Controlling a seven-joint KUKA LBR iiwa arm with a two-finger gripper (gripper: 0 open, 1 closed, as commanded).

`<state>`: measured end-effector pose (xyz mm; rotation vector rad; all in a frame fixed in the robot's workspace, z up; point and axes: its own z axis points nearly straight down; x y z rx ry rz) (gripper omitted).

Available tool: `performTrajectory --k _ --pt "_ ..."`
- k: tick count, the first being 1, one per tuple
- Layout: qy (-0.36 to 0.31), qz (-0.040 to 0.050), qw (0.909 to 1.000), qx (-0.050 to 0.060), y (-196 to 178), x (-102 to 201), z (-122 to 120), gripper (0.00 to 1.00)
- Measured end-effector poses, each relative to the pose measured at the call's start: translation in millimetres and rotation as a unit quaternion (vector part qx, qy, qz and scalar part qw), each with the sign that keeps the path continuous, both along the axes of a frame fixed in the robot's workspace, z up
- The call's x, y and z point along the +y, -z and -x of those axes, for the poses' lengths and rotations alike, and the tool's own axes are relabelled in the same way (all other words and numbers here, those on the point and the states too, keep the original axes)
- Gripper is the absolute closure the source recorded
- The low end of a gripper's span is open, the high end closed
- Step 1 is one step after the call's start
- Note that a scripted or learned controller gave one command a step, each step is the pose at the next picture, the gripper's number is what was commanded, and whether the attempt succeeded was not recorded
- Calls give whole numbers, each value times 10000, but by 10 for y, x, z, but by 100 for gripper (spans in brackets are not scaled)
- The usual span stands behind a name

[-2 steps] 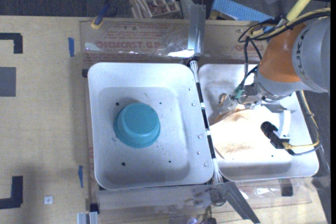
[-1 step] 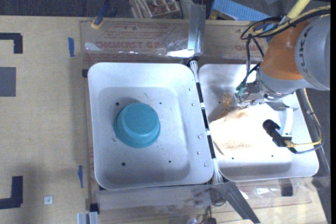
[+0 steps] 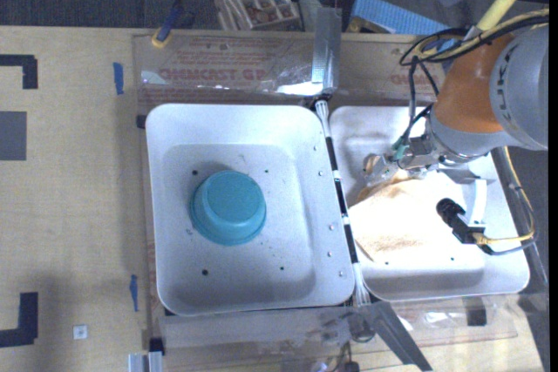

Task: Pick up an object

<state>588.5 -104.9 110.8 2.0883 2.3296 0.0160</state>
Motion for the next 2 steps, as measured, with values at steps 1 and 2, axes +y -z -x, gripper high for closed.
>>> performTrajectory --k 1,2 --pt "-200 4 9998 49 226 84 -244 0" --pt "-200 15 9998 16 105 73 -261 100"
